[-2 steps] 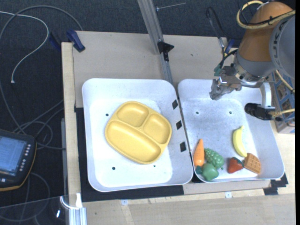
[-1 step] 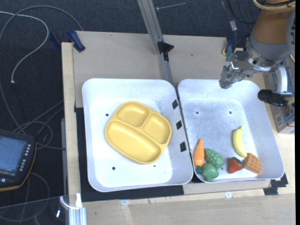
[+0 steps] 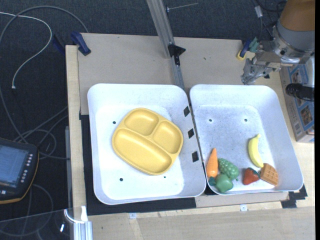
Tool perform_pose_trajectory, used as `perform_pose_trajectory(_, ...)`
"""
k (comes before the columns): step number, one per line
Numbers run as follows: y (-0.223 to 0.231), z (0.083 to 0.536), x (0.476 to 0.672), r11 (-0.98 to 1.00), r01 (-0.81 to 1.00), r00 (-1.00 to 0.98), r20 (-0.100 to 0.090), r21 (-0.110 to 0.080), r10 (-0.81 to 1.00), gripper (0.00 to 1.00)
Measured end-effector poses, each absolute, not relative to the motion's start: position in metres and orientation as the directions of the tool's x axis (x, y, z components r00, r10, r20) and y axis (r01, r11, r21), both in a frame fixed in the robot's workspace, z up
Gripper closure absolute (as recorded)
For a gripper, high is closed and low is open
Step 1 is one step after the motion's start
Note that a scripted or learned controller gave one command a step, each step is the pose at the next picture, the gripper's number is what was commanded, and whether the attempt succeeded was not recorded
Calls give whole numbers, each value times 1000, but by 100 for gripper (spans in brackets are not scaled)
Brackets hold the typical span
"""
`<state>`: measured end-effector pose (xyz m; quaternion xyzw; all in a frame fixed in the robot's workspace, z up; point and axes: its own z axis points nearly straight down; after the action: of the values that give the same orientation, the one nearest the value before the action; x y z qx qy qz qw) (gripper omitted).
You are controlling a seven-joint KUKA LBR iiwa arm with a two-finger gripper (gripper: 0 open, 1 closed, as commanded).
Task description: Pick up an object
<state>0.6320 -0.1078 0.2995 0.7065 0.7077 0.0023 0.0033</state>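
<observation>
The right bin holds small toy foods along its near edge. There is a yellow banana, an orange carrot, a bunch of green grapes, a green pepper, a red strawberry and a brown waffle. My gripper hangs over the far rim of the right bin, well away from the food, with nothing seen in it. The orange band of the arm is at the top right.
The left bin bears a yellow divided plate. A metal post slants up behind the gap between the bins. A blue clamp sits at the bench's far left corner. Cables and a tablet lie on the floor at left.
</observation>
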Motion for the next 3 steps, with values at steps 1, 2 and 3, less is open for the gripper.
perform_pose_trajectory(1, -60, 297, 636, 5, 1000, -5, 1, 1, 1000, 100)
perform_pose_trajectory(2, -15, 280, 635, 5, 1000, -5, 2, -3, 1000, 100)
perform_pose_trajectory(3, 31, 257, 644, 5, 1000, -5, 2, -5, 1000, 100)
